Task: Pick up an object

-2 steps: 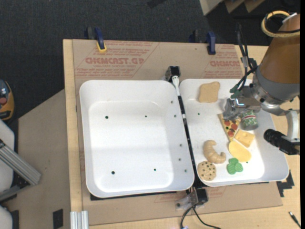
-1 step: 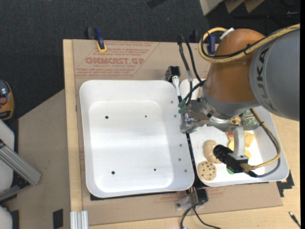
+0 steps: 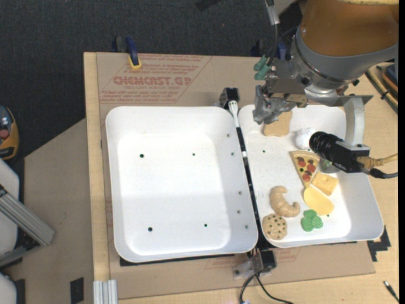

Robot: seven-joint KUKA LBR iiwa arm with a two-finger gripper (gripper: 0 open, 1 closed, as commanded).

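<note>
You can read "CHEMCAST GP" in red on the brown board (image 3: 155, 75) under the bins. The gripper (image 3: 269, 114) hangs over the right bin (image 3: 361, 227), touching a tan piece (image 3: 277, 128); whether it grips, I cannot tell. In this bin lie also a pizza slice (image 3: 305, 165), a croissant (image 3: 283, 201) and a cookie (image 3: 274, 226).

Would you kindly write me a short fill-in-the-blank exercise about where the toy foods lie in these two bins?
1. All the toy foods lie in the ____ bin.
2. The tool hangs over that bin's far ____ corner, by a tan piece.
3. The cookie lies just left of the ____ leafy piece.
4. The croissant lies just beyond the ____.

Missing words: right; left; green; cookie
</note>
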